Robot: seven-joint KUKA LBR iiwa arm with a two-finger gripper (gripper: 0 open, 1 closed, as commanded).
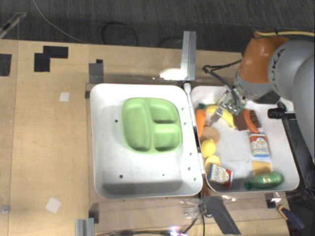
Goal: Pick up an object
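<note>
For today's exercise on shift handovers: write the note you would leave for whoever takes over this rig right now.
Tool: low in the right bin, over the banana; grip cannot be judged.
Things: carrot, lemon, green bottle and small cartons all lie in the right bin. The left bin holds a green divided tray.
Done: nothing visibly lifted.
Left: grasp one object and raise it.
</note>
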